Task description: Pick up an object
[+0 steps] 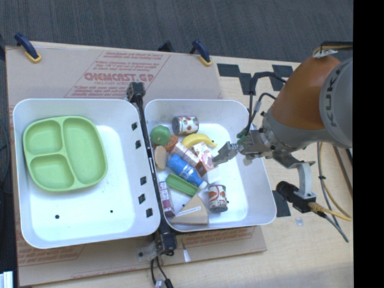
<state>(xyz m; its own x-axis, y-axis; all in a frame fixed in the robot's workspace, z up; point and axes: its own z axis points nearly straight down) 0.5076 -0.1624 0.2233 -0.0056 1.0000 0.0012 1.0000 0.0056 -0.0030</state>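
arm (312, 107) hides right bin (264, 191) rim | fingers (223, 153) blurred over toy pile (186, 161)

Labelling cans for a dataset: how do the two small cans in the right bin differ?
The upper can lies near the bin's far wall, beside the banana; the lower can sits nearer the front, by the wedge. The upper lies sideways; the lower tilts more upright. Both have red-and-white labels and are similar in size.

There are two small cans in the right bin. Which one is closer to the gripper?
The can at the back, beside the banana, is farther. The can near the front, next to the tan wedge, lies somewhat closer to the gripper, though the difference is modest.
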